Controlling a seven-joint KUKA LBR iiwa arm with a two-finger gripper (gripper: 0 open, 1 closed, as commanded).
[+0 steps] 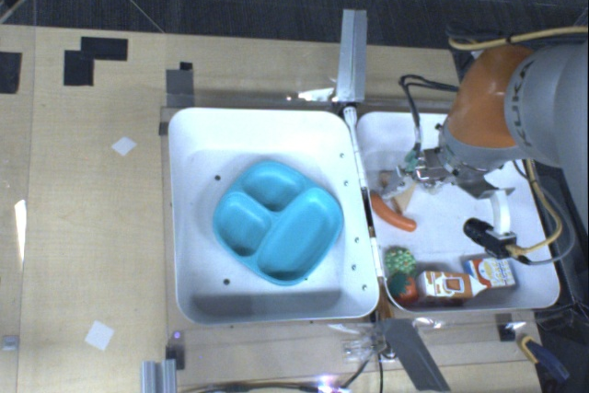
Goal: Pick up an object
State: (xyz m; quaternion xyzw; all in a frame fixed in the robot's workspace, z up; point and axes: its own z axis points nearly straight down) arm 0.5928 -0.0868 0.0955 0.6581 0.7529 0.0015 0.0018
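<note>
Camera view from above: the grey arm's gripper (411,168) hangs low in the right-hand shallow white bin (543,285), just above an orange sausage-shaped toy (394,213) lying near the bin's left wall; whether the gripper is wide, narrow or holding anything cannot be told. The toy's long axis runs diagonally, from upper left to lower right. A descent slightly off that axis could likely nudge it against the wall instead of catching it. A blue three-compartment plastic plate (278,222) sits in the left-hand white bin (198,143) on the wooden counter (83,198)
</note>
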